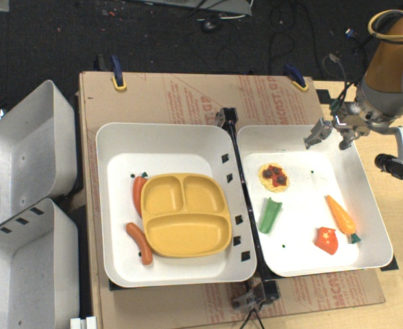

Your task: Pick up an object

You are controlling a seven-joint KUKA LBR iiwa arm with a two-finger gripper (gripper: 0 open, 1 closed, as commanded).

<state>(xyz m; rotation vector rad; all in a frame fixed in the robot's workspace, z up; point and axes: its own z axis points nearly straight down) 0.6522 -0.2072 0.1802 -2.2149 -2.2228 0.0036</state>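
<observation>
Fingers [316, 133] of the gripper [332, 134] hang spread apart with nothing between them, at the upper right of the frame over the far rim of the right bin [373, 252]. Nearest below and left lies the small pizza toy [273, 176]. Further down-frame lie the green pepper [270, 215], the carrot [341, 216] running diagonally, and the red piece [327, 240].
</observation>
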